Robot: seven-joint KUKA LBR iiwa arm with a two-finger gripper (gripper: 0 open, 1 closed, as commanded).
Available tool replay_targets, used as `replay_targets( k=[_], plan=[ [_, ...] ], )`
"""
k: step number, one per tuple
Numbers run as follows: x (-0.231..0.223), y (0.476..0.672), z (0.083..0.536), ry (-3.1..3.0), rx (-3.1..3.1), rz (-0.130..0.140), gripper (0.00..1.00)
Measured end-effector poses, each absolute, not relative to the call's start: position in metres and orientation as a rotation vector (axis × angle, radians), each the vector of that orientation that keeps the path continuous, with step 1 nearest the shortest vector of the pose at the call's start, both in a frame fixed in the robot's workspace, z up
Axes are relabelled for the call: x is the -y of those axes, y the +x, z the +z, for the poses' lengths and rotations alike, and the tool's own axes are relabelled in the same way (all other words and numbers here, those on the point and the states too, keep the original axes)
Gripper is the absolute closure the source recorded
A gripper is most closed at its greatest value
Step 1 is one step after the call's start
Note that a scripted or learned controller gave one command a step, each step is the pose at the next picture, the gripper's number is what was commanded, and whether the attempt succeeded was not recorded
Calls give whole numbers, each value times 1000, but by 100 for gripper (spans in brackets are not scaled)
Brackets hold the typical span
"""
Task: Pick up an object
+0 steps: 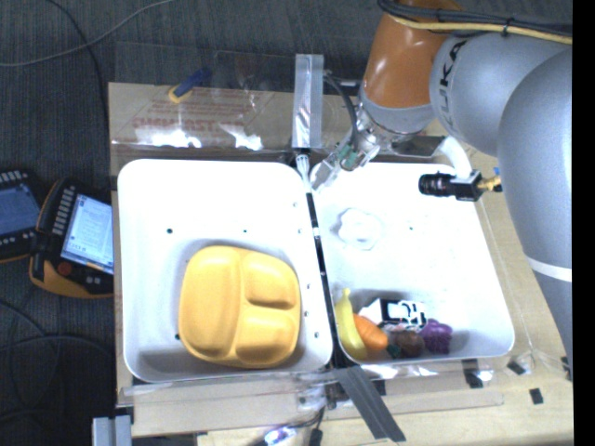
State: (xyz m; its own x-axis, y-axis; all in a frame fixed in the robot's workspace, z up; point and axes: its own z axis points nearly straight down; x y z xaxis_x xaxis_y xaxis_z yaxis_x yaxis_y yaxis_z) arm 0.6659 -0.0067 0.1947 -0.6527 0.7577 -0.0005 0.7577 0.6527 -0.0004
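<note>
A small heap of toy food is seen in the right bin [483,277], down at about six o'clock against its near wall; a yellow banana [346,325] lies at the left end of the heap, just beside the wall between the bins; an orange carrot [370,332] is touching it; a dark brown lump [405,344] and a purple grape bunch [437,335] come next; a small black and white toy [403,311] sits just behind them at twelve o'clock of the lump. No one thing is named by the task, so any of these can be taken. A clear round thing [358,226], hard to make out, lies in the middle of the same bin.

The gripper [351,156] is held up at about eleven o'clock of that bin, over its far left corner, well apart from the heap; how wide the claw is cannot be told, and nothing is seen in it.

To do this step well, the claw should be brought down toward six o'clock and set over one piece alone; the banana is judged a good pick, as one side is free; the wall beside it could be bumped, so a straight drop is best.

A big yellow tray [242,305] rests in the left bin [149,240].
</note>
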Motion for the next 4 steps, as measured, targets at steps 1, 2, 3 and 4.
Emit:
replay_targets(
  k=[1, 2, 3, 4],
  plan=[
    [6, 667, 201, 1314, -2854, 1, 100],
    [1, 644, 180, 2240, -2204, -8, 100],
    [-15, 669, 212, 2074, -2357, -8, 100],
    [13, 642, 225, 1930, -2476, -4, 100]
  ],
)
